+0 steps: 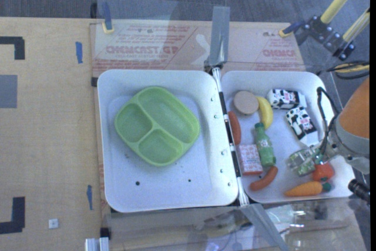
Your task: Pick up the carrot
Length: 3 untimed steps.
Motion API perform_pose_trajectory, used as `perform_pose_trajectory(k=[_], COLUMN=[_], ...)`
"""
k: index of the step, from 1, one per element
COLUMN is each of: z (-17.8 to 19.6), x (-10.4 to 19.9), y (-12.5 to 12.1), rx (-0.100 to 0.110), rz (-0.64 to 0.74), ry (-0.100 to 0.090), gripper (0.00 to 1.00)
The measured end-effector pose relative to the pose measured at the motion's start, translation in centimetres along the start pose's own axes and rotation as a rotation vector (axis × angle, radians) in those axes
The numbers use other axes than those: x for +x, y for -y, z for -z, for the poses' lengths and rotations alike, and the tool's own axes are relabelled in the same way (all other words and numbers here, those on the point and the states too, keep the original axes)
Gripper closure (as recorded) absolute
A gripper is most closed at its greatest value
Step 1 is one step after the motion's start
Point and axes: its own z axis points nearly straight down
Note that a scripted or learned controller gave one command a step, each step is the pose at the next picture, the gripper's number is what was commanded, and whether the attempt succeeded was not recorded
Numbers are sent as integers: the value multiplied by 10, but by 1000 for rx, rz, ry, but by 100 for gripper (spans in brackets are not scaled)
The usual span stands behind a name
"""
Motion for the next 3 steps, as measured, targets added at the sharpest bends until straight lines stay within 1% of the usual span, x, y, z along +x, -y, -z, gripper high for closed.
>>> perform_pose_trajectory(k=[1,2,3], z=[-1,-8,-1], x=[0,-20,-24], y=[0,8,8], rx=[2,2,0], rz=[0,41,38], ry=[-1,-15,-7], gripper=[0,0,100])
